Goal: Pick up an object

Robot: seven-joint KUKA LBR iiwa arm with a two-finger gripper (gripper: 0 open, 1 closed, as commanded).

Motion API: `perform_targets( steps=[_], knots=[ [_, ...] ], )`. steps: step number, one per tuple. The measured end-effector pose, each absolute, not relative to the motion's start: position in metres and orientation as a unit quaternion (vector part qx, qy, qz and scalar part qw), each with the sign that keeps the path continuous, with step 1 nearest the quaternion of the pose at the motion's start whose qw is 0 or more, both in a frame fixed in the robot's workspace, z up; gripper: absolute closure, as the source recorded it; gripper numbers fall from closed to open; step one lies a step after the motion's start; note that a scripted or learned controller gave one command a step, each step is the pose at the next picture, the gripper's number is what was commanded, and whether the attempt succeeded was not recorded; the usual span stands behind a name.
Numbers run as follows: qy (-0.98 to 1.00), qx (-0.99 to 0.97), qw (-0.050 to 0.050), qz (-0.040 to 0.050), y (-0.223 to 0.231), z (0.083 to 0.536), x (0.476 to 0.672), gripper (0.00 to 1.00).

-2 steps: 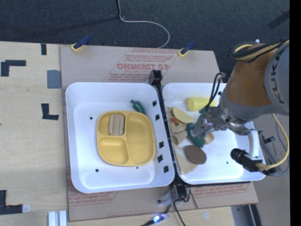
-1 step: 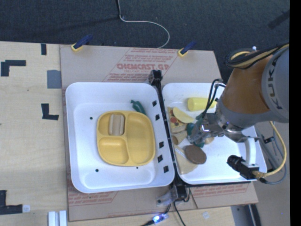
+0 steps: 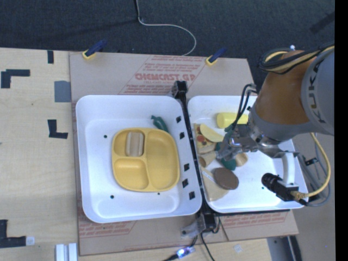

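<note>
My gripper (image 3: 227, 154) hangs low over the middle of the right bin (image 3: 255, 199), among a heap of small items. A teal-green piece (image 3: 230, 160) shows right under its tip; whether it is gripped is unclear. Around it lie a yellow block (image 3: 225, 119), a pale yellow wedge (image 3: 210, 132), a small red piece (image 3: 202, 140), a brown disc (image 3: 224, 178) and tan pieces (image 3: 207, 159). The arm hides the bin's right part.
The left bin (image 3: 98, 200) holds a yellow divided plate (image 3: 155, 167) with a beige block (image 3: 134, 143) in its upper-left compartment. A dark green item (image 3: 159, 122) lies just beyond the plate. A black divider (image 3: 188, 145) runs between the bins.
</note>
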State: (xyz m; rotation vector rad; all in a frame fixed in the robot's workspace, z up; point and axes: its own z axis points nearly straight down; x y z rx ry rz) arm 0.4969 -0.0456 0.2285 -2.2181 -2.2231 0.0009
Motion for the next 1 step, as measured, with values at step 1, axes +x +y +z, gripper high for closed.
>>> perform_targets(
  steps=[1],
  knots=[
    [-0.707,-0.707,0.001,0.0017,-0.0506,0.2141,0.4905,1.0]
  ],
)
